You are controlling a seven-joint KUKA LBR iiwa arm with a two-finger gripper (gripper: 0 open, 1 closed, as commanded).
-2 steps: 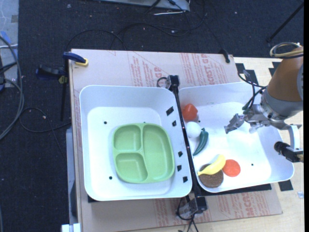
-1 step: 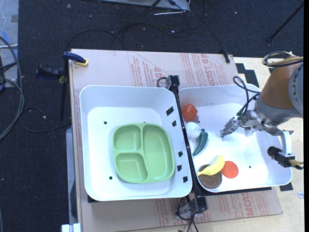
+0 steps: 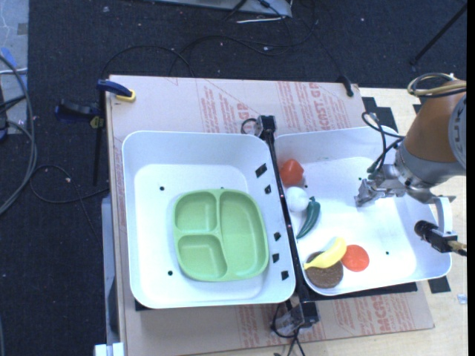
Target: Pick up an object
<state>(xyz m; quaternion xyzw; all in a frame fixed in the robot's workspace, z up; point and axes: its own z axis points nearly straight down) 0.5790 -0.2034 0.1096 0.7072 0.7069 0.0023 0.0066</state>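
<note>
Seen from above at a slant: two shallow white plastic bins side by side on a pale bench. In the left bin (image 3: 141, 199), a light green three-compartment plastic tray (image 3: 220, 235), lying flat near the middle. In the right bin (image 3: 393, 243), a cluster of small toy foods along the left wall and near edge: a red-orange rounded piece (image 3: 292, 171) farthest, a white ball (image 3: 296, 198) just nearer, touching or almost touching a dark green pepper-like piece (image 3: 309, 216) at its right. Nearer still, a yellow banana-shaped piece (image 3: 329, 254) resting over the far edge of a brown round disc (image 3: 324, 274), with an orange-red round slice (image 3: 355, 258) just to the right.

Reaching in from the right, the grey arm with its orange band (image 3: 434, 128), the two-finger gripper (image 3: 369, 195) low over bare bin floor at the far right part of the right bin, well apart from the food cluster. Nothing visible between the fingers; open or closed, cannot tell.
</note>
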